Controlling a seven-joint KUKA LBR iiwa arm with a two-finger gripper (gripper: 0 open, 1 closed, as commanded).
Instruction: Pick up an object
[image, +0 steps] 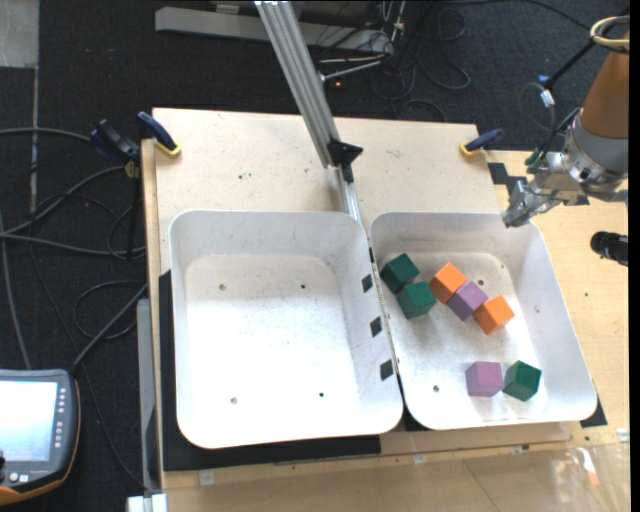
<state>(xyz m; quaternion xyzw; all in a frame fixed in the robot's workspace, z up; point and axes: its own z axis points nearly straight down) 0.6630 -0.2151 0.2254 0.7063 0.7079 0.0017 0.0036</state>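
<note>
Near edge, far left: teach pendant with grey screen and orange trim (30, 435), on the floor side of the table (260, 150).

Two shallow white plastic bins side by side on the pale wooden table. Left white bin (200, 300): just specks and small holes on its floor. Right white bin (555, 300) holds all the blocks.

Nearest in the right bin: small purple cube (484, 378) and dark green cube (522, 380), touching or nearly so, close to the near wall. Farther back, a cluster at mid-bin: orange cube (493, 314), lilac cube (466, 299) just left of it, second orange cube (450, 279) behind that, these three in a diagonal run, touching. Left of them, green cube (417, 298) and, just behind it, another dark green cube (400, 270), near the divider between the bins.

Black tape marks (378, 325) run along the shared rim.

Far side: tool (520, 210) hangs over the far right corner of the right bin, at its rim, well apart from every block. Nothing between its fingers that I can see; released or clenched — cannot tell, too small and blurred. Grey arm with orange band (605, 100) comes in from the right.

Silver aluminium strut (305, 80) slants down from the top to the far end of the divider. Blue-yellow clamps at the table's far corners: left (155, 135), right (482, 142). Black cables (60, 230) on the dark floor.
</note>
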